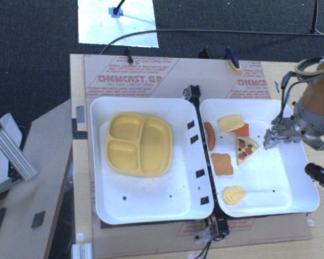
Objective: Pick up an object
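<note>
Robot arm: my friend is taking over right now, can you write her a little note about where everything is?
Gripper: low over the right bin, near its upper right side, beside the pizza slice. I cannot tell how the jaws stand, and nothing is seen held.
Right bin toys: pizza slice, yellow bun on a red piece, hot dog, toast, ridged yellow piece.
Left bin: yellow divided plate.
Done: nothing picked up yet.
Left: grasp one toy and lift it; the pizza slice looks nearest.
</note>
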`<state>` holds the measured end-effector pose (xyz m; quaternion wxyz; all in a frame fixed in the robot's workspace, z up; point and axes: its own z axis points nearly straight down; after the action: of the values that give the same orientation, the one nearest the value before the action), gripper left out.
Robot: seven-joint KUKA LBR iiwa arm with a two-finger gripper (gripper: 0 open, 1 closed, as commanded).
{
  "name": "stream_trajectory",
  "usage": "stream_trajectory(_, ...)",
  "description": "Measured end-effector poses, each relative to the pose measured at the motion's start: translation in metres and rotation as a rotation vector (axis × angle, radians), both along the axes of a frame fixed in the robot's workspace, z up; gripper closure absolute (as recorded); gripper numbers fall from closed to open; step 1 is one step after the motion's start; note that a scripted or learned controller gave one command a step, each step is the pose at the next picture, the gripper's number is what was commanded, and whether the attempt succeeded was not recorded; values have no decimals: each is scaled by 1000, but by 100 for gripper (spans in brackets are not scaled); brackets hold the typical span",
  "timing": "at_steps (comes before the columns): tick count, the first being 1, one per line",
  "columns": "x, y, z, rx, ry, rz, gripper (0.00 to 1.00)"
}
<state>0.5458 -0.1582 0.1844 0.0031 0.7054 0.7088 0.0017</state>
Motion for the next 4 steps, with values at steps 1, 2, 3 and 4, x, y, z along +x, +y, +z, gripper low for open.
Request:
stream_trajectory(1, 2, 0, 50, 0, 1, 1, 100)
stream_trajectory(2, 15, 57, 47, 3, 5, 6, 100)
stream_trajectory(3, 8, 105, 47, 3, 8, 5, 100)
stream_trajectory(4, 20, 156, 47, 4, 6, 6, 100)
